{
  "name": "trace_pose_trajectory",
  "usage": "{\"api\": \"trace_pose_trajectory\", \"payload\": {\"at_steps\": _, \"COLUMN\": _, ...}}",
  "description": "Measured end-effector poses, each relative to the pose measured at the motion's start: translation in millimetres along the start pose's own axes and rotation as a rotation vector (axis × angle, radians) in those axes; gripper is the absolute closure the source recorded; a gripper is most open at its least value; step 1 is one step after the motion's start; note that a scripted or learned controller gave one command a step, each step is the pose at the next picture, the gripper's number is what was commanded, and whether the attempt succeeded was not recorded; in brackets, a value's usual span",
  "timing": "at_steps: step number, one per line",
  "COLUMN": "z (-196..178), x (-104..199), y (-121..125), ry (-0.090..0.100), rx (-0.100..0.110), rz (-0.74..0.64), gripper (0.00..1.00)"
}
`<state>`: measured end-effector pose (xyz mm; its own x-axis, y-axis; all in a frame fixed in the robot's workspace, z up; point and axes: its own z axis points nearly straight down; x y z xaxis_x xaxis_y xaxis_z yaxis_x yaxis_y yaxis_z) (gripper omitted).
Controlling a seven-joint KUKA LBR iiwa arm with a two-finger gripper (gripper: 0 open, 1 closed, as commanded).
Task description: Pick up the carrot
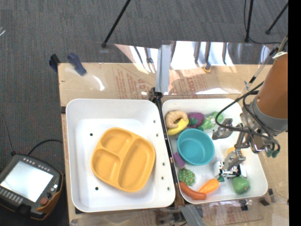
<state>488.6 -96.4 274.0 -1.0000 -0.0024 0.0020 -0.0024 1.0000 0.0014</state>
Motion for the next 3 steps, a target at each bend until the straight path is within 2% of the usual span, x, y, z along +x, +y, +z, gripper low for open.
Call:
{"api": "trace_pose_trajectory", "payload": {"at_steps": 1, "z": 167.8, "x": 13.0, "y": -11.9, "ry": 0.010, "rx": -0.003, "rz": -0.041, "gripper": 0.00}}
{"api": "trace_pose_trajectory", "payload": {"at_steps": 2, "z": 184.7, "x": -15.5, "y": 4.5, "ry": -0.006, "rx": 0.008, "rz": -0.671, "gripper": 0.00}}
{"api": "trace_pose_trajectory", "payload": {"at_steps": 3, "z": 186.5, "x": 4.0, "y": 4.5, "ry": -0.003, "rx": 0.002, "rz": -0.579, "gripper": 0.00}}
